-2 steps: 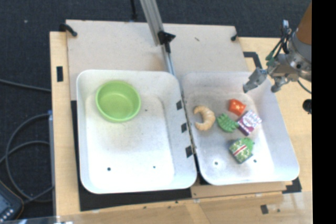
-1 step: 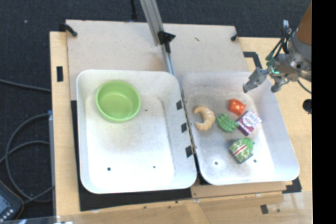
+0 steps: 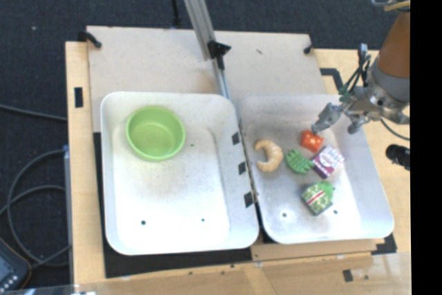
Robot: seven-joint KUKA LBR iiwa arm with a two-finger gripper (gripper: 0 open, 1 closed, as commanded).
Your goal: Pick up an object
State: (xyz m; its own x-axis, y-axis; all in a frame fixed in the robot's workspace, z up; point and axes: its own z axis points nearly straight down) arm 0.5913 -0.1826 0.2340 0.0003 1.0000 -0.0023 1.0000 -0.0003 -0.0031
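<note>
— Red and glossy, that little object (image 3: 311, 141) at the back of the right bin (image 3: 366, 217), just under the gripper (image 3: 336, 117). Plastic toy food by the look of it, so I'd judge it light and stiff, maybe a bit slick.

— Where would you take it?

— Across its narrow middle, from above. It's tight, though: the green leafy piece (image 3: 298, 162) and the purple-and-white packet (image 3: 327, 162) sit just beside it, and the green-and-red carton (image 3: 317, 197) is a little nearer the front.

— And the arm?

— Reaching in from the right, orange band above the wrist, wrist tipped down toward the bin. One finger (image 3: 324, 119) slants low, almost at the red object; the other sits off to the right, so the pincer looks apart, nothing between.

— The croissant (image 3: 268, 155)?

— Alone near the divider. Green bowl (image 3: 155, 132) sits in the left bin (image 3: 173, 231).
</note>
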